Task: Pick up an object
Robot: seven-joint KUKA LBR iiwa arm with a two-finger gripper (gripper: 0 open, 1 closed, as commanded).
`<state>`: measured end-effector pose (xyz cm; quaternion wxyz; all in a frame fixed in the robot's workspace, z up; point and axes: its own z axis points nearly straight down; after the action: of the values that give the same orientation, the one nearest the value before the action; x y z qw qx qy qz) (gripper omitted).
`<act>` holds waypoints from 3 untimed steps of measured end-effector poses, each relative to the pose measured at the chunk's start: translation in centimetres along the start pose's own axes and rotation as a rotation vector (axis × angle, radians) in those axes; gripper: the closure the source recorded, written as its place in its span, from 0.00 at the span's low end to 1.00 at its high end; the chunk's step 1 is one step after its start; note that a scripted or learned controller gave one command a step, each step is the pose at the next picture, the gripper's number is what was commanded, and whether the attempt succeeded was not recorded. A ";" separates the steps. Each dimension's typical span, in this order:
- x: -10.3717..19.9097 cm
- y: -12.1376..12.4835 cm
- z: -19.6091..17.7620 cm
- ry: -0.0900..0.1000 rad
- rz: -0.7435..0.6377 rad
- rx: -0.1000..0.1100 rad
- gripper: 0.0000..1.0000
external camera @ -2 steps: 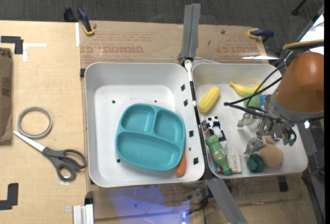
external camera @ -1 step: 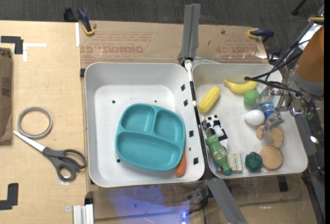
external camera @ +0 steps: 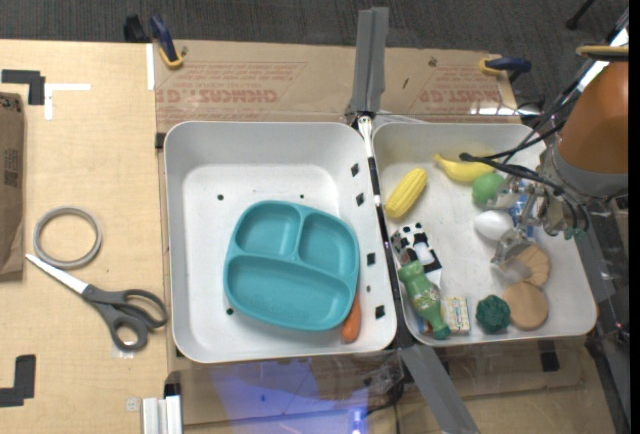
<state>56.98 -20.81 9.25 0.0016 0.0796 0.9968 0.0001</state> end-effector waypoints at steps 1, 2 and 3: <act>-1.7 8.8 0.0 -0.002 0.081 -0.001 0.00; -1.3 10.0 0.0 0.000 0.264 0.001 0.00; 3.0 6.4 0.1 0.002 0.381 0.001 0.00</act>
<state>55.07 -14.04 9.19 0.0004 0.2671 0.9637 -0.0002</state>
